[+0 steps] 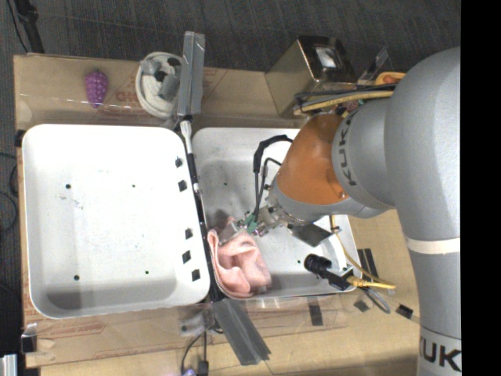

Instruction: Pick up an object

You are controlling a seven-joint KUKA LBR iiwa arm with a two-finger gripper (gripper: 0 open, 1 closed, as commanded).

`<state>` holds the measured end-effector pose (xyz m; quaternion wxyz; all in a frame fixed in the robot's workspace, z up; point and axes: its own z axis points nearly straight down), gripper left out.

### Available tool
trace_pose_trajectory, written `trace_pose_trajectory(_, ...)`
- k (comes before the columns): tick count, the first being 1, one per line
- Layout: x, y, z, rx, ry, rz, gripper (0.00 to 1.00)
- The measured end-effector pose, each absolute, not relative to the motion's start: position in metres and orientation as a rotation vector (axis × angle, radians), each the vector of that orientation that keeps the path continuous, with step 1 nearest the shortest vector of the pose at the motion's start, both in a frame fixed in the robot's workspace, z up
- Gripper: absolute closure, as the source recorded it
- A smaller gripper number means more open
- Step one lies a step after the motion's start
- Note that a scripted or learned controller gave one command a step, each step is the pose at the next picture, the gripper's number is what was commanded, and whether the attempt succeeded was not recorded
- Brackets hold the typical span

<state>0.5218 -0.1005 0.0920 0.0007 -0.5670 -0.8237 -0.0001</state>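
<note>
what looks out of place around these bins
A small purple thing lies outside both bins, on the bench above the left bin in the view. In the right bin, a pink cloth is crumpled against the wall next to the left bin, one edge riding up it.

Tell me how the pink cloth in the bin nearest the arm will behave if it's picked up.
The pink cloth lies in soft folds, so it will probably be floppy and sag from one pinched point. It looks light for its bulk. Bunched against the bin wall, it likely won't roll; a push may just crumple it.
</note>
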Motion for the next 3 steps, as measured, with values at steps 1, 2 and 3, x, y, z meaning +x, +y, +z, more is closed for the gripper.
trace_pose_trajectory(1, 0.522, -0.101, 0.102, -1.776, -2.590, 0.000, 1.00)
trace_pose_trajectory(2, 0.522, -0.101, 0.102, -1.776, -2.590, 0.000, 0.00)
trace_pose_trajectory(3, 0.562, -0.107, 0.091, -2.307, -2.128, 0.003, 0.00)
